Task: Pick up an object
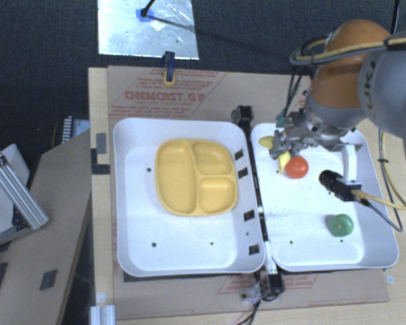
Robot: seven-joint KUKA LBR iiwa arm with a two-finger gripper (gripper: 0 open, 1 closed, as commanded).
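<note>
Banana (pixel 282 158) lengthwise beside tomato (pixel 296 167)

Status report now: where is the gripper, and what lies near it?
Gripper low in right bin, fingers unclear. Red ball and yellow piece beside it. Green ball apart.

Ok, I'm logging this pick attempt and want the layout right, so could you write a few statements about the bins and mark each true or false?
1. The yellow divided plate lies in the left bin. True.
2. The green ball sits in the left bin. False: it is in the right bin, near its front corner.
3. The claw is over the right bin, close to the red ball. True.
4. The red ball rests on the yellow divided plate. False: it lies on the floor of the right bin.
</note>
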